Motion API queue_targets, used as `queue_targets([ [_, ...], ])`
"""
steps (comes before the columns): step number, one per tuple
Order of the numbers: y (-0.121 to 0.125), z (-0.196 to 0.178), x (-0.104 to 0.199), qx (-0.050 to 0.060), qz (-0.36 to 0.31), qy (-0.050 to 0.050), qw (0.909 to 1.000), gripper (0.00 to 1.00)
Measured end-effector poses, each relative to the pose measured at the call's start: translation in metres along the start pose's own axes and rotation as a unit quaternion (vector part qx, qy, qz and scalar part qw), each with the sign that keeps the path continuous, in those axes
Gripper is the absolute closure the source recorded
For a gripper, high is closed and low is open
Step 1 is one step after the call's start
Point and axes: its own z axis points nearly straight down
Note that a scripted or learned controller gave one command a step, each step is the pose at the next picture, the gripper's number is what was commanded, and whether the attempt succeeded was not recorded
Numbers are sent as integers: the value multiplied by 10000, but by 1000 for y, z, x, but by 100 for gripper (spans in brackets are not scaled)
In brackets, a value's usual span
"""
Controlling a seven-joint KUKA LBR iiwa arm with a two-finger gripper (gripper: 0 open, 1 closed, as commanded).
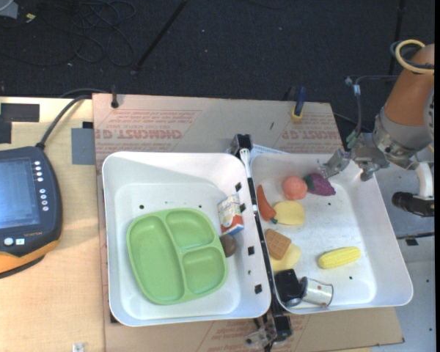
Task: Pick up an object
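**Bench status: gripper at far right bin edge**

Clearance: The right bin [385, 218] has open floor along its right side and far right corner. Its contents crowd the left half, against the divider between the bins. The left bin [132, 174] has bare floor along its far side.

Arm pose: I reach in from the right, orange band [409, 97] above the wrist. My gripper [350, 164] sits over the far edge of the right bin, angled down toward the left. One finger [333, 162] is just beside the purple object [322, 185]; contact cannot be confirmed at this resolution. I cannot tell whether my fingers are spread or closed, and nothing is visibly between them.

Right bin contents: purple object and red-orange ball [295, 188] at the far side, touching each other; yellow piece [290, 213] nearer; orange carrot-like piece [265, 203] along the divider; waffle-like square [277, 243]; corn cob [339, 257] lying apart toward the right; metal cup [312, 292] on its side at the near edge.

Left bin contents: green divided plate [176, 255], with a small carton [231, 215] just beside its far right corner.
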Motion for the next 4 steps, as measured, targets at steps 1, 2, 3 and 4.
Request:
queue_targets([
  [1, -3, 92, -3, 74, -20, 38, 10000, 0],
  [2, 0, 16, -11, 7, -6, 18, 10000, 0],
  [3, -2, 91, -7, 66, -38, 36, 10000, 0],
  [4, 0, 20, -11, 13, -19, 22, 10000, 0],
])
